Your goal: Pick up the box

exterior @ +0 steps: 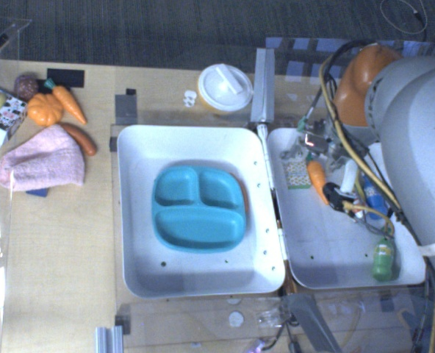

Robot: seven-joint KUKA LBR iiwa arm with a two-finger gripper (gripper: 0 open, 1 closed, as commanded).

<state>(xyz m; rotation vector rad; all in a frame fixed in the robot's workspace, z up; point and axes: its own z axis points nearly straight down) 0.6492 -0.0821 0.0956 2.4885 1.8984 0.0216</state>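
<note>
Here the box [298, 173] lies flat at the right bin's [335, 271] upper left, beside an orange carrot [317, 180].
The gripper [322, 147] hovers close above; its state cannot be told. A descent centred on the box, clear of the carrot, looks best.

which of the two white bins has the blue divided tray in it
The left bin, the bigger-looking one, holds the blue tray. The right bin under the arm holds small items like a green bottle instead.

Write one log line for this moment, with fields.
arm: over right bin | box: lying in right bin | left bin: blue tray
</note>
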